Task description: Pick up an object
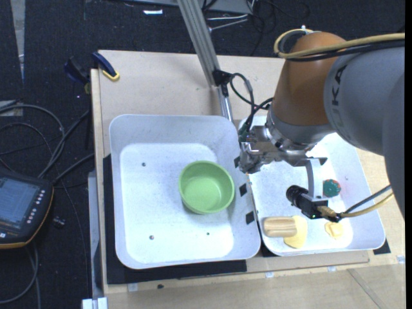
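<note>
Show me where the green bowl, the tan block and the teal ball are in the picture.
green bowl [206, 187], camera view, on the inside bottom of the bowl.
tan block [279, 226], camera view, on the middle of its top face.
teal ball [331, 188], camera view, on the middle of the ball.

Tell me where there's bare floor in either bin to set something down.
Left bin: open floor all around the green bowl, widest to its left and along the near wall. Right bin: crowded, with the tan block, yellow pieces, teal ball and the arm overhead.
</note>
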